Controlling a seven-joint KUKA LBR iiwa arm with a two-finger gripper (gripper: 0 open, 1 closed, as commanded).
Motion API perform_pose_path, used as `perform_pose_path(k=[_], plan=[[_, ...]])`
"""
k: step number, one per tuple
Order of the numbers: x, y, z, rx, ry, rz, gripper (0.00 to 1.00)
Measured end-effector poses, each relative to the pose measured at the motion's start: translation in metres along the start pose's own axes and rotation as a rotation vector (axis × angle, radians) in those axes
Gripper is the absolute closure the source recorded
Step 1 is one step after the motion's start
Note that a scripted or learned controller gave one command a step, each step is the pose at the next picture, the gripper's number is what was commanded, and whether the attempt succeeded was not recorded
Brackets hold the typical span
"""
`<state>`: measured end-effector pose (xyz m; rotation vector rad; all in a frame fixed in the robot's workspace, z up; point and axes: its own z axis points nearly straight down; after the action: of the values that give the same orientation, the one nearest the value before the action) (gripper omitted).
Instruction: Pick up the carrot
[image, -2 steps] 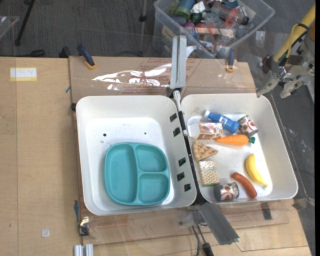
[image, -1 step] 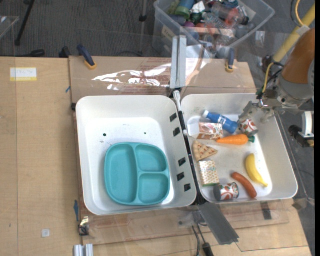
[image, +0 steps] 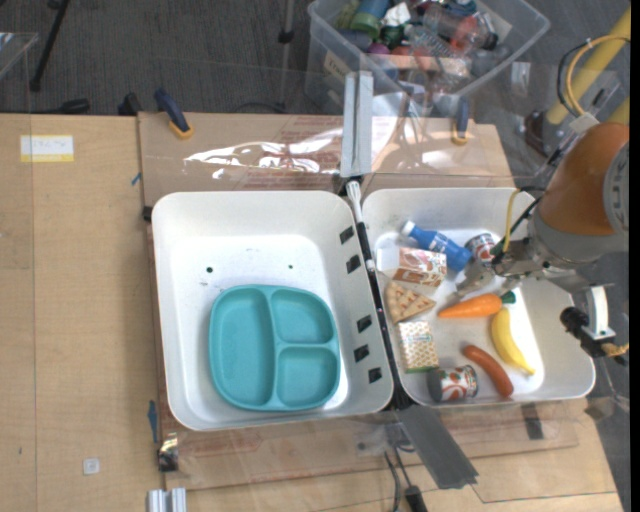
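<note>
Carrot (image: 469, 308) lies in the right bin (image: 560, 385), roughly at its middle, long axis running left to right with the green stub at its right end. Just below and right of it sits a banana (image: 511, 341); a red sausage (image: 487, 368) and a small can (image: 457, 382) lie nearer the front wall, and a waffle piece (image: 409, 299) lies to the carrot's left. A blue bottle (image: 437, 242) and a second can (image: 481, 246) sit behind it. The left bin holds a teal divided plate (image: 273, 347).

The pincer (image: 487, 274) hangs just above and behind the carrot's right half, reaching in from the right. Dark metal blurs against the bin wall there, so I cannot tell whether it is apart or together, and nothing visibly sits in its grip.

To do this step well, I would centre the pincer over the carrot's thick middle and turn it so it closes across the narrow width, not along the length. Descent should be straight, keeping clear of the banana tip beside the green end. A round, tapering body may roll or squirt out, so the grip should land low on its sides.
</note>
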<state>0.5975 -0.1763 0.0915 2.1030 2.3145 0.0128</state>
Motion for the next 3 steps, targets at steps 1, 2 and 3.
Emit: perform_pose_path(k=[1, 2, 3], plan=[[0.007, -0.074, -0.001, 0.000, -0.001, 0.050, 0.00], [0.004, -0.074, -0.010, -0.003, -0.003, 0.057, 1.00], [0.101, -0.079, -0.124, 0.018, 0.004, 0.224, 1.00]])
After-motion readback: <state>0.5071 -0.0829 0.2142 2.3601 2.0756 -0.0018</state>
